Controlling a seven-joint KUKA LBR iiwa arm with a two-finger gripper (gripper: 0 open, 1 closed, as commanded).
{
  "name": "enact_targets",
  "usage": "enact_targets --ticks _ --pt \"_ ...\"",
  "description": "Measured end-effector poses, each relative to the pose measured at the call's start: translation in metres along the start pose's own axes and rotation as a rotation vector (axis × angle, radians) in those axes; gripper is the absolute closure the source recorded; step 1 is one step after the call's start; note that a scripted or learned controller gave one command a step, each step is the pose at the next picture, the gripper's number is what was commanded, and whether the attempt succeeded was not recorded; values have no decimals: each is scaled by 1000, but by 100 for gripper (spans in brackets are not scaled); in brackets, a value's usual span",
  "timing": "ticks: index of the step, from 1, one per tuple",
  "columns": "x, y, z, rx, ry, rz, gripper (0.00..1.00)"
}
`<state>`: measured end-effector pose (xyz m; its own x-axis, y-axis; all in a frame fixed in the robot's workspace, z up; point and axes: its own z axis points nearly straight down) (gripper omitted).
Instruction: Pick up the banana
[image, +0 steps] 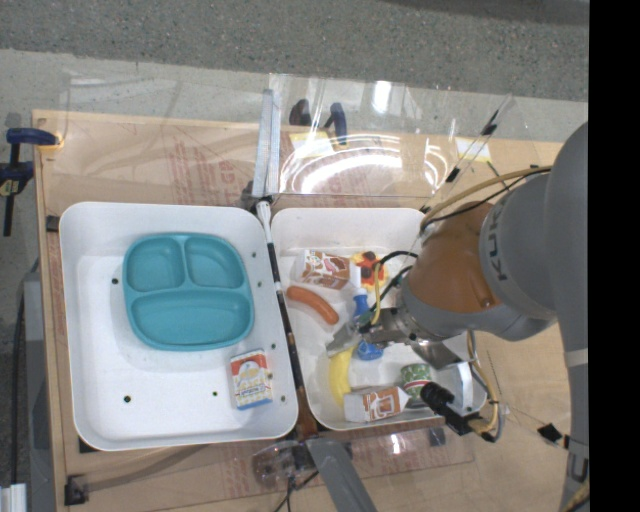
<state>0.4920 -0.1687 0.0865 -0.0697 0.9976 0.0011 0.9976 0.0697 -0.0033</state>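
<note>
The banana is small and yellow and lies near the front of the right bin, between the bin's left wall and a bottle. My gripper hangs just above the banana's upper end, reaching in from the right under the grey and orange wrist. The wrist hides part of the bin's middle. Nothing is visibly held.
Around the banana lie a sausage, a blue object, a labelled bottle, a green can, a snack packet and a yellow and red item. The left bin holds a teal divided plate and a small carton.
</note>
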Motion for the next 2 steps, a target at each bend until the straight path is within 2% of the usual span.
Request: enact_targets --ticks 1,2 --pt "-2 0 -11 -1 -2 -2 100" --pt "-2 0 -11 -1 -3 -2 0"
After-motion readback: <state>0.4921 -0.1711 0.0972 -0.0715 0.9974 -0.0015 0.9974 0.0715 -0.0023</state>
